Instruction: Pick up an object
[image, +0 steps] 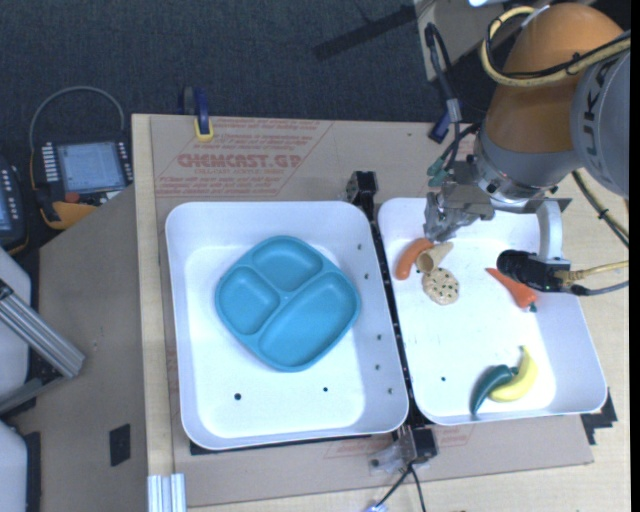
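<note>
My hand (438, 243) sits directly over the small orange carrot-shaped toy (410, 257), whose long axis runs diagonally; I cannot tell the hand's state.

Blue divided plate (288, 300) in middle of left bin (190, 330), three compartments, tilted askew. Yellow-and-blue clamp (201, 115) on bench's far edge, near its left corner. Black clip (361, 186) between bins at far end. Handheld screen pendant (85, 166) off bench, beyond left edge.
</note>
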